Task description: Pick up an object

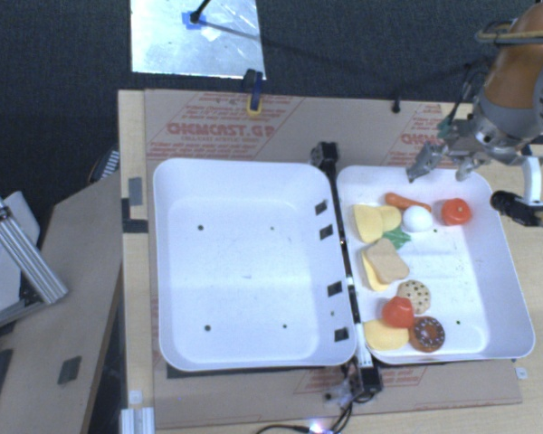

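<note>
The end effector (445,161) hovered spread at the upper right, above the right bin (507,287). The red tomato (455,211) just below looked light, rigid and slippery; gripping across its middle seemed best.

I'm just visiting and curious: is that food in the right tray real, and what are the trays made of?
Probably toy food. The doughnut, tomato and egg look like moulded plastic: flat even colours, smooth surfaces, a slight shine. The bread slice looks matte, maybe foam or plastic. The bins look like thin glossy white plastic with rounded moulded rims.
</note>
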Available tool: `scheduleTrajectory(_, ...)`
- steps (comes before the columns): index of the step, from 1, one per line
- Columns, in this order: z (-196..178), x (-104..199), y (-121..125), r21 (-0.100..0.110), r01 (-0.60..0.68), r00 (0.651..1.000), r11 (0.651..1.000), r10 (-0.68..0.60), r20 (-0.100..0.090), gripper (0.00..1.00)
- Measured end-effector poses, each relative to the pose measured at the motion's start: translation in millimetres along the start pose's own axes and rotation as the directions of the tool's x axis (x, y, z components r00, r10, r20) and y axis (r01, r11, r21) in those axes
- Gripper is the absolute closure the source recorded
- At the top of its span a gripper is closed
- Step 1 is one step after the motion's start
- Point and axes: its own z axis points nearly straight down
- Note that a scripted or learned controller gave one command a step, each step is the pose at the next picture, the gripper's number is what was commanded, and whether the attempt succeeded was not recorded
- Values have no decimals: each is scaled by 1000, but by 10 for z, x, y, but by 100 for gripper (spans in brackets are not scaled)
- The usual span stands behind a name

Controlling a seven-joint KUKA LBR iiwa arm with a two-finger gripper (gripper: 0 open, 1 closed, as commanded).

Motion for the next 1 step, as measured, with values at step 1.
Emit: scheduleTrajectory(1, 1016, 251, -247, 10, 2, 1000, 1000, -2, -3, 0)
